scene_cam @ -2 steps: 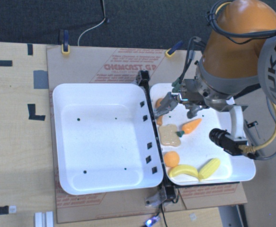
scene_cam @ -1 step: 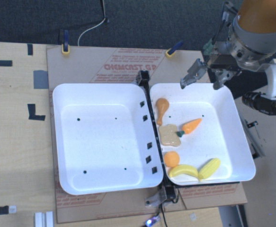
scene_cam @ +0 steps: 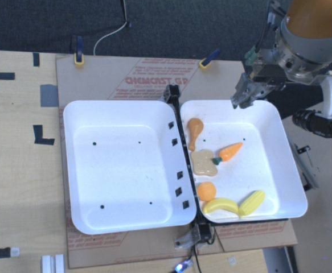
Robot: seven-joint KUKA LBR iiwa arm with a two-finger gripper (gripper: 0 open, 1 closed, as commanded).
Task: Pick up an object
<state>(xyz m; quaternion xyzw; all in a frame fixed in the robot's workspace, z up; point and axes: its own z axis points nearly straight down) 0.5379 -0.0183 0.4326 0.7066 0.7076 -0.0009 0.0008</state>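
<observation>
The right bin (scene_cam: 268, 118) holds several toy foods: a brown drumstick (scene_cam: 195, 131), an orange carrot (scene_cam: 230, 151), a beige bread slice (scene_cam: 203, 162), an orange ball (scene_cam: 206, 191), a yellow banana (scene_cam: 220, 206) and a yellow corn cob (scene_cam: 251, 202). My gripper (scene_cam: 244, 99) hangs over the bin's far rim, up and right of the carrot. Nothing shows between its fingers, and it touches none of the foods.
The left bin (scene_cam: 120, 164) lies beside the right one, with a black divider strip (scene_cam: 179, 152) between them. Both rest on a cardboard sheet (scene_cam: 148, 78) held by clamps. A white cable (scene_cam: 111, 30) runs at the back.
</observation>
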